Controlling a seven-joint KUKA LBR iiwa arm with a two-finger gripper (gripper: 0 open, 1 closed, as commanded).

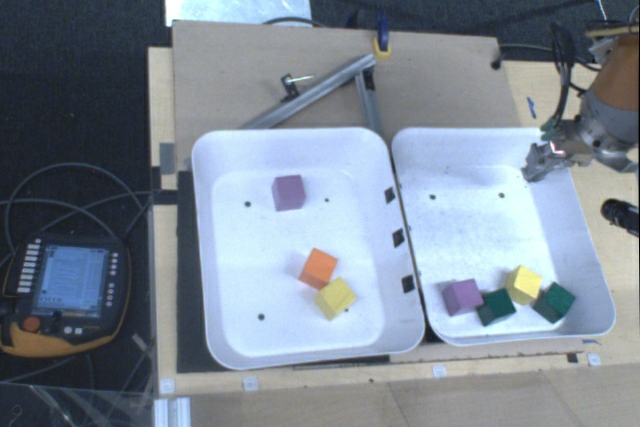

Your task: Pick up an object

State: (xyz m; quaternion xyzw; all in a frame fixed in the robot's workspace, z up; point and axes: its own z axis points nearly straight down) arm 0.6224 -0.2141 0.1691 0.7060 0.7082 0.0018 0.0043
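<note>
Orange and black, the teach pendant (pixel 65 295) sits far left on the dark floor, its cable looping around it. Moving across, we reach the left bin (pixel 215 335), and three cubes are spread over its white floor: a purple cube (pixel 288 192) up toward the back, then lower down an orange cube (pixel 318 267) with a yellow cube (pixel 336 298) touching its lower right corner. Behind the bins, a grey metal bar (pixel 305 95) lies at a slant across the brown board, a yellow clamp (pixel 381 42) at the top edge. Over the black clips at the seam and into the right bin (pixel 590 255), where four blocks huddle along the front wall: a second purple cube (pixel 462 295), a dark green cube (pixel 495 306) pressed against it, another yellow cube (pixel 523 284) just beyond, and a second green cube (pixel 554 300) tight to that one at the front right corner. And there, high at the right bin's back right rim, hangs the gripper (pixel 545 158), well apart from that cluster and from everything in the left bin. Its tips are small and blurred, so whether they stand apart or together I cannot tell; no cube shows between them. Above it, the grey arm (pixel 612 115) with its orange band comes in from the right edge.
</note>
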